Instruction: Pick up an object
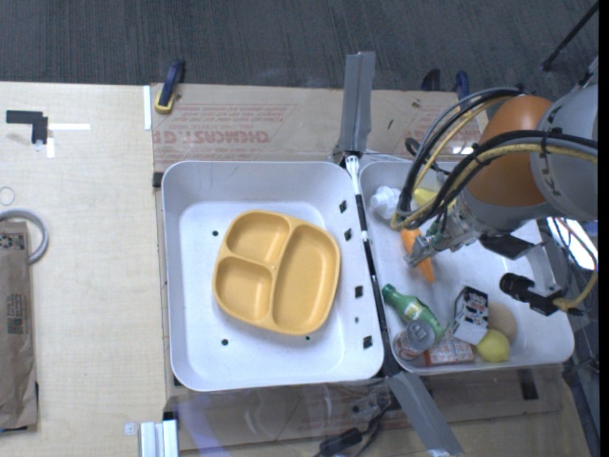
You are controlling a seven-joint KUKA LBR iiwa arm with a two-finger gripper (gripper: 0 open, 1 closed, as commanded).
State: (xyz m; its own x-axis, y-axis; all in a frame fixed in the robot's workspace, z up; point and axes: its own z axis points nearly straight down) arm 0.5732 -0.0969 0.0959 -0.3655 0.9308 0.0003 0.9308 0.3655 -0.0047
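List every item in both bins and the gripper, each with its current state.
Yellow divided plate: flat, upright, in left bin.
Green bottle: on its side, right bin.
Orange object: below the gripper.
Lemon: resting near front wall.
Small can: beside the bottle.

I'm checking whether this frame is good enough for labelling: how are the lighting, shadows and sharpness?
Camera view: even, soft light, no harsh glare; the yellow three-compartment plastic plate is sharp and casts only a faint shadow in the left white bin. The right white bin is cluttered and partly covered by the grey arm, so the gripper is hard to read.
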